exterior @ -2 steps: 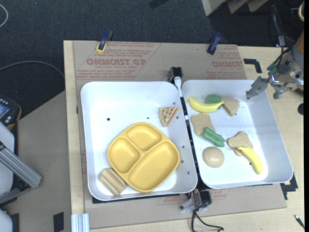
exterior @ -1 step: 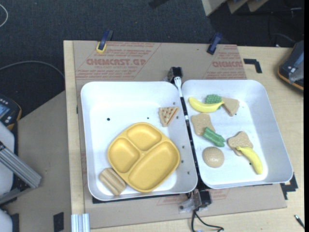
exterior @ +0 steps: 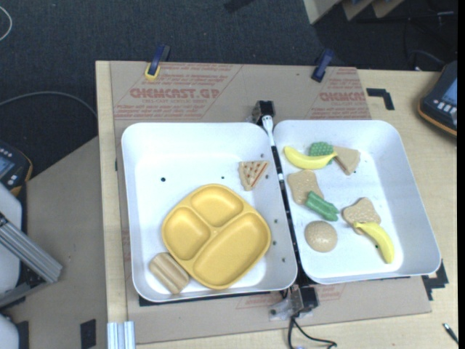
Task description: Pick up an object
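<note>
— How far along is the pick?

— Not begun, by my reading. Every item lies flat in a bin, none raised. As for the hand, I cannot tell how far open it is or whether it has hold of anything.

— What could it take?

— The right bin (exterior: 407,195), on the side the arm reaches in from, has two bananas (exterior: 309,158) (exterior: 380,240), a green pickle (exterior: 320,206), a round bun (exterior: 320,236) and some bread slices (exterior: 361,211). The left bin (exterior: 134,195), farther from that side, has a yellow divided plate (exterior: 214,235), a waffle wedge (exterior: 252,173) and a bread roll (exterior: 168,273) touching the plate's edge.

— So what's left?

— Everything: choosing one, coming down over it, closing, lifting. The bun sits slightly apart from its neighbours, so it looks an easier target.
</note>
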Controlling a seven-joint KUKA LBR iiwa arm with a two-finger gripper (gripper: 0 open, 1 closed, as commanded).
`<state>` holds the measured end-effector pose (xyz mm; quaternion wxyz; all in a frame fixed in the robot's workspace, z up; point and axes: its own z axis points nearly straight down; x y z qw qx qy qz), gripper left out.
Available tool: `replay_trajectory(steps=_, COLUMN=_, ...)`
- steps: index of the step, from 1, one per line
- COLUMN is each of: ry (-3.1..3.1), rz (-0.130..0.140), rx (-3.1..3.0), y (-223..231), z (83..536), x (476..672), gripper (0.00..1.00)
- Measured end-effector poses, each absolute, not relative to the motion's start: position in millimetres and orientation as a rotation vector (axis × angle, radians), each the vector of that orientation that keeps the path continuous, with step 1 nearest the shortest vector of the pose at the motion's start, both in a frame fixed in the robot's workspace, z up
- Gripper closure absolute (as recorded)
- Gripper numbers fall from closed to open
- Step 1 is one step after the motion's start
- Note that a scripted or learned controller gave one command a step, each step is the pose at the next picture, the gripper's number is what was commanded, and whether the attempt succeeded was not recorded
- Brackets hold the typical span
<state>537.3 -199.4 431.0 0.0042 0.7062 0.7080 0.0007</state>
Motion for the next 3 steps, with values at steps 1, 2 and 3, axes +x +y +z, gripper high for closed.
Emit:
replay_trajectory(steps=1, ry=2.219, rz=-0.004, rx=2.229, y=-225.7, z=391.3, x=481.4, gripper=1.0)
replay_trajectory(steps=2, ry=2.234, rz=-0.009, rx=2.232, y=-195.6, z=219.9, x=476.9, gripper=1.0)
replay_trajectory(steps=3, ry=2.242, rz=0.0, rx=2.215, y=-71.9, z=181.9, x=478.9, gripper=1.0)
